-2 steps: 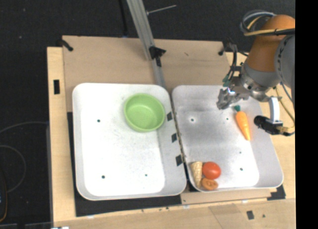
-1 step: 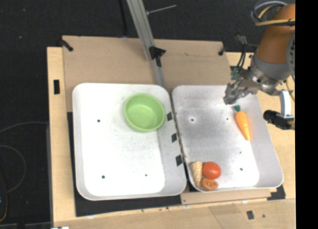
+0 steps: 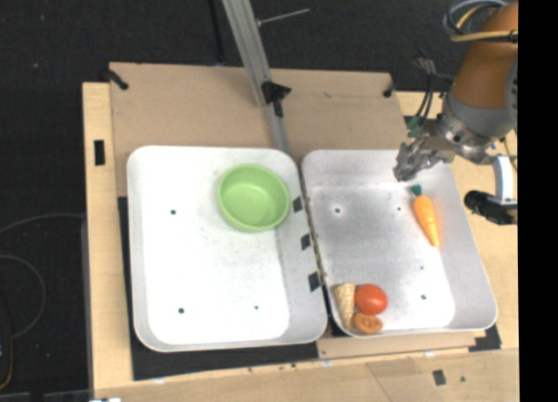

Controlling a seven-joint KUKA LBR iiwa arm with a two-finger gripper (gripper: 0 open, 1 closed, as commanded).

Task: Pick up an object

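An orange toy carrot (image 3: 426,219) with a green tip lies in the right bin (image 3: 375,226), near its right side. My gripper (image 3: 406,168) hangs over the bin's back right part, just above and left of the carrot's green end. Nothing shows between its tips. A red tomato (image 3: 371,298), a tan cone-shaped piece (image 3: 346,301) and a small orange-brown piece (image 3: 367,324) sit together at the bin's front edge. A green bowl (image 3: 254,198) rests in the left bin (image 3: 174,261), toward its back right.
A grey metal pole (image 3: 248,43) slants from the top of the view down to the gap between the bins. Brown board surrounds both bins. The arm's orange band (image 3: 484,60) rises at the right edge.
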